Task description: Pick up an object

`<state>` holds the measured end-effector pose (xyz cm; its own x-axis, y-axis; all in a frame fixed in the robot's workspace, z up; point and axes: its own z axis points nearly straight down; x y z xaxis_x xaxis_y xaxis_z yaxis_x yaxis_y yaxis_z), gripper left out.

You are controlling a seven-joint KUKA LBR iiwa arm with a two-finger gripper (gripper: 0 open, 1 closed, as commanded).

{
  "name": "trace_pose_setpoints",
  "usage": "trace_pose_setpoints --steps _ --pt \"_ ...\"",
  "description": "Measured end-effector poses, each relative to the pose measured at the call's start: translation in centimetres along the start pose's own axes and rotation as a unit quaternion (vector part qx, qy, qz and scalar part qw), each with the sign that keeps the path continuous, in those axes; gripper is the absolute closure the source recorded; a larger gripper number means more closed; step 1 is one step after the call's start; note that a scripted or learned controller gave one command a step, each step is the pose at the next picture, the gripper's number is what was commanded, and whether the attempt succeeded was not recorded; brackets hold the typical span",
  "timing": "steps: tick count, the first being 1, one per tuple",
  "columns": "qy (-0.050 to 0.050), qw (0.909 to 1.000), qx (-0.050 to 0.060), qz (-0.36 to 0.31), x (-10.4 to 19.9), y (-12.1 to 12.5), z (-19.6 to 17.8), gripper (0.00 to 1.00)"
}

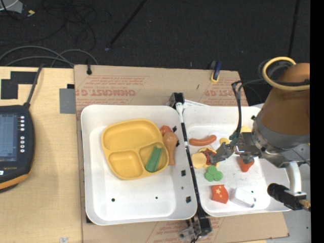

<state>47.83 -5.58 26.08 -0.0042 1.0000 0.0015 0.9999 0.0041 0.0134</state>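
From above, the arm is reaching in from the right over the right bin, with its gripper hanging low among the toy food near that bin's left side. Whether it is spread or pinching anything cannot be told; the dark tip is blurring into the items under it. A red sausage is lying just above the gripper, a yellow piece is sitting just left of it, and a green piece is lying just below. A red block and a white block are resting nearer the front wall. In the left bin, a yellow divided plate is holding a green pickle, with an orange-brown drumstick leaning at its right rim.
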Motion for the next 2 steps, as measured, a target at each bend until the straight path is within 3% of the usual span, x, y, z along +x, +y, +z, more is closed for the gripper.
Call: trace_pose_setpoints --steps 1,2 --pt "0.0 1.0 0.009 0.002 -0.2 -0.2 -0.2 1.0" --pt "0.001 1.0 0.006 -0.003 8.3 -0.1 -5.8 1.0"
